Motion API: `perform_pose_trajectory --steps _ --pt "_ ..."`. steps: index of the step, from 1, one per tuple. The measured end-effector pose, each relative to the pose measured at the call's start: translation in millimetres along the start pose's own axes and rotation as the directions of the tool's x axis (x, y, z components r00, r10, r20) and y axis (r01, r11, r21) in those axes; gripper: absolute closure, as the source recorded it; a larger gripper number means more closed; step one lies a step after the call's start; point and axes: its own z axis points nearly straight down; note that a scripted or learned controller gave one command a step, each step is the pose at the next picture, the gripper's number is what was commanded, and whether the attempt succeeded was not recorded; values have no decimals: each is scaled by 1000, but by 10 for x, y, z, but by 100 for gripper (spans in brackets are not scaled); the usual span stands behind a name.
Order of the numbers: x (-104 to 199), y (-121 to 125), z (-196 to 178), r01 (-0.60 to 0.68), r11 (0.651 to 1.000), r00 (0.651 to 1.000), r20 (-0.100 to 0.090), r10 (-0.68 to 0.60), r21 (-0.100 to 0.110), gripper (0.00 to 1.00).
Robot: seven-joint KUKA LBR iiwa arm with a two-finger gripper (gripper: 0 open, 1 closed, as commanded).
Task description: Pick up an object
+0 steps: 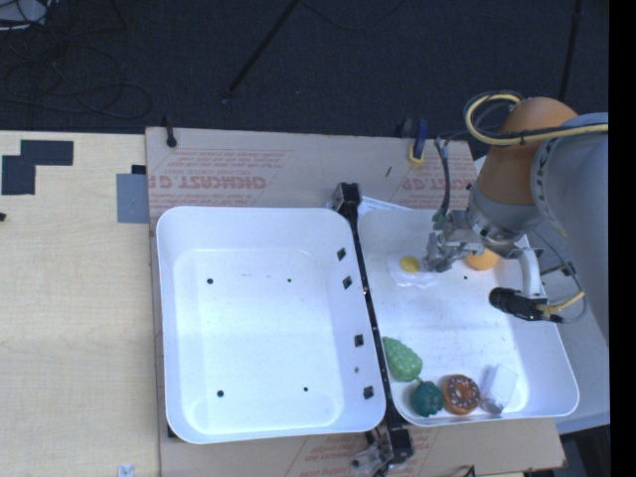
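The grey arm (556, 182) comes in from the right with its orange band (522, 147) high above the right bin (467, 316), wrist bent down so that the gripper (437, 259) hangs low over the bin's upper part, near its back wall. Whether the claw is open or closed cannot be told at this angle. Just left of the gripper lies a small yellow object (408, 263) on the white floor, very near the tool, though contact cannot be made out. A small orange object (482, 259) shows just right of the gripper, partly hidden by the wrist. Along the near edge of the same bin sit a light green lumpy object (402, 358), a dark teal object (427, 397) just below it, a brown doughnut-shaped object (459, 394) beside that, and a pale whitish block (500, 384) near the right corner. The middle of the right bin's floor is bare between these two groups. The left bin (258, 326) lies alongside, its rim meeting the right bin's rim at a dark divider (360, 306). Both bins rest on a cardboard sheet (248, 172) on the wooden bench (70, 306).
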Motion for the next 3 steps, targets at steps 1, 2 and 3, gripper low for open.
perform_pose_trajectory --steps 1,2,3 --pt "2 0 4 1 1000 1000 0 -1 1 0" --pt "-7 -2 -98 0 1000 1000 0 0 1 100" --pt "293 24 -1261 1 1000 1000 2 -1 -22 100"
